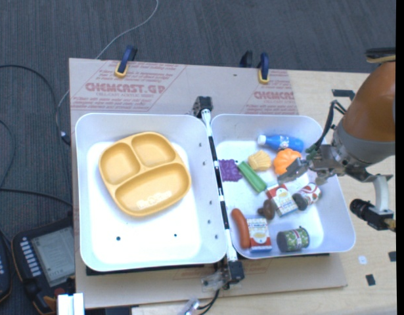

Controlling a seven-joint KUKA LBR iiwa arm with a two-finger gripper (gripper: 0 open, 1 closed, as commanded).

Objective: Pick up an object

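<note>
The right bin [333,238] holds several small toy foods. A blue bottle [280,141] lies at the back, with a yellow piece [259,161] and an orange piece [284,158] just in front of it. My gripper [305,169] hangs low over the bin's right half, right beside the orange piece and above a red and white packet [281,198]. A small red and white bottle [309,195] lies just below the gripper. Nothing is visibly lifted off the bin floor.
A green stick [252,176], a purple piece [228,170], a red sausage [240,227], a small carton [257,233] and a dark green can [293,239] also lie in the right bin. The left bin [103,251] holds a yellow divided plate [144,172].
</note>
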